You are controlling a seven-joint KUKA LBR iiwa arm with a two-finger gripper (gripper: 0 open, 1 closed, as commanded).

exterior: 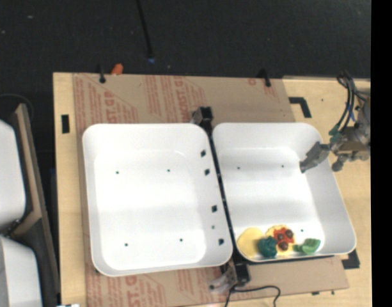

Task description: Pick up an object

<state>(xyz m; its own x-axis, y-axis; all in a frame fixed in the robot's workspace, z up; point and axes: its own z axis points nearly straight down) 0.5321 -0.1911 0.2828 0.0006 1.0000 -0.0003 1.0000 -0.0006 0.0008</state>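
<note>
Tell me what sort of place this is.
Probably a robot grasping test bench in a lab: two shallow white bins side by side on a cardboard-covered bench, a gripper at the right bin's edge, small colourful toys in one corner.

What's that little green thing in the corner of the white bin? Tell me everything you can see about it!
The little green thing is a small, bright green lump, too blurry to show its exact shape or what it is made of. It lies low on the floor of the right bin, in the near right corner, close to the bin's rim. Just to its left sit a red piece, a teal piece and a pale yellow piece; whether it touches them is unclear. The gripper is far from it, over the bin's far right edge.
</note>
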